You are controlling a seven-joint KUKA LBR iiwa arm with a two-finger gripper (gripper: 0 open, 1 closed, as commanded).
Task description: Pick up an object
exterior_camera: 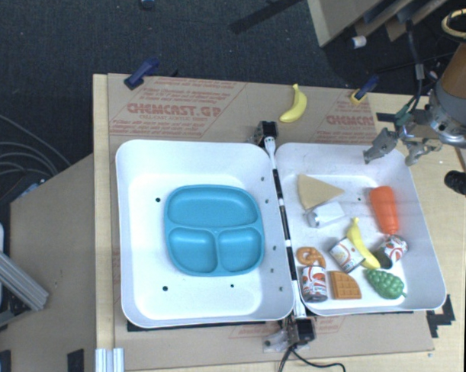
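Orange and smooth, the toy carrot [384, 209] lies in the right bin [422, 226], near its far right side, and of all the pieces it is the one nearest the pincer [396, 148], so it looks the likeliest pick. It sits just apart from the tan wedge [317, 191] to its left and the small white block [326, 215] below that, with room on both long sides for fingers. Closer to the front rim the things crowd: a yellow banana [361, 242] touching a small can [346, 255], a second can [393, 249], a pretzel [310, 256], a red-and-white can [314, 282], a waffle [344, 285] and a green bunch of grapes [387, 284]. The pincer hangs over the bin's far right corner with its two fingers spread wide and nothing between them. A clean grasp would, I judge, mean coming down over the carrot's middle with the fingers across its short width, low enough to get under its curve, since a rounded plastic body may squirt out of a shallow pinch. The left bin [142, 178] holds a blue divided plate [214, 228]. Another banana [294, 105] rests on the bench [197, 111] beyond the bins.
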